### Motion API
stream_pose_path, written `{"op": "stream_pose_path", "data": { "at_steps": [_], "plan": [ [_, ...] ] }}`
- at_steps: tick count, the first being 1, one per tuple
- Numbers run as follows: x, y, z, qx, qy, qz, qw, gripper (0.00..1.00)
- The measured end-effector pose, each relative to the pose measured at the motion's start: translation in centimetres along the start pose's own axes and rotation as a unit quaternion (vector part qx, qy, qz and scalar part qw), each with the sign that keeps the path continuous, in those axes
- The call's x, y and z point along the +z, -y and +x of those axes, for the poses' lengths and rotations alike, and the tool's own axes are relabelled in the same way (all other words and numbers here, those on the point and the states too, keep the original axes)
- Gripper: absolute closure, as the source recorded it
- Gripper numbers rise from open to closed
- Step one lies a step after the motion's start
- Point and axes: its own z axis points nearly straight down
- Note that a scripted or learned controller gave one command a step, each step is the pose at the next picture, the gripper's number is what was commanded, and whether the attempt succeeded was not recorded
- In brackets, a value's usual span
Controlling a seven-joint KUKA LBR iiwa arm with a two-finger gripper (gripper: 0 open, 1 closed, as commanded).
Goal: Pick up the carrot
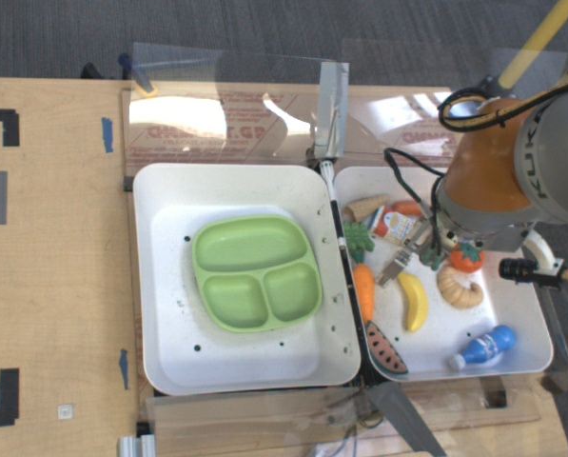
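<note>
The arm is reaching in over the right bin, while the left bin is holding a green plate. The gripper is hovering just right of the carrot, its fingers spread narrowly with nothing between them. The carrot is lying against the bin's left wall, long axis running up and down the view, green top pointing up, tip toward the melon slice. It is probably a light, stiff, smooth toy; gripping across the thick upper half seems safest.
</note>
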Motion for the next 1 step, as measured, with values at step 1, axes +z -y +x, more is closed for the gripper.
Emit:
{"op": "stream_pose_path", "data": {
  "at_steps": [1],
  "plan": [
    [-8.79,-3.74,8.97,-0.031,-0.005,-0.001,0.9995,0.0]
  ]
}}
